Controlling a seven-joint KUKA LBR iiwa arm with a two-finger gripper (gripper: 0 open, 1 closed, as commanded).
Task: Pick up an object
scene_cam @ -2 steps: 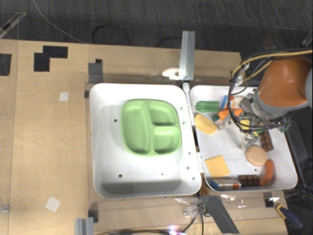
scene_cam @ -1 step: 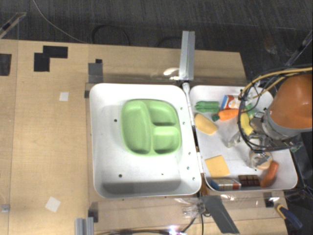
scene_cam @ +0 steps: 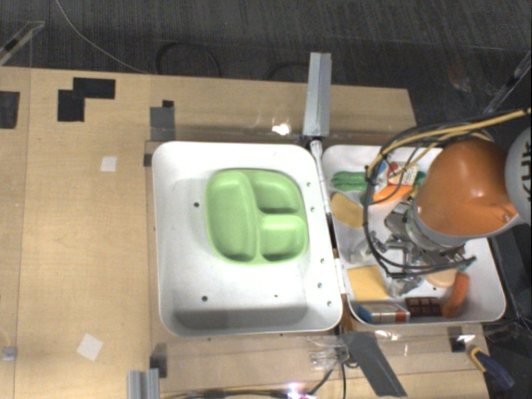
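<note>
Crowded right bin (scene_cam: 499, 299) hems the claw (scene_cam: 405, 283), grip state impossible to tell, beside roomy left bin (scene_cam: 179, 248).

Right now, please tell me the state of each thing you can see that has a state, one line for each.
green divided plate: lying upright in the left bin, nothing on it
right bin: holding several small items, arm lowered into it
end effector: down among the items in the right bin, grasp cannot be judged
orange carrot-like piece: lying flat near the bin's front right corner
yellow block: lying flat beside the end effector
</note>
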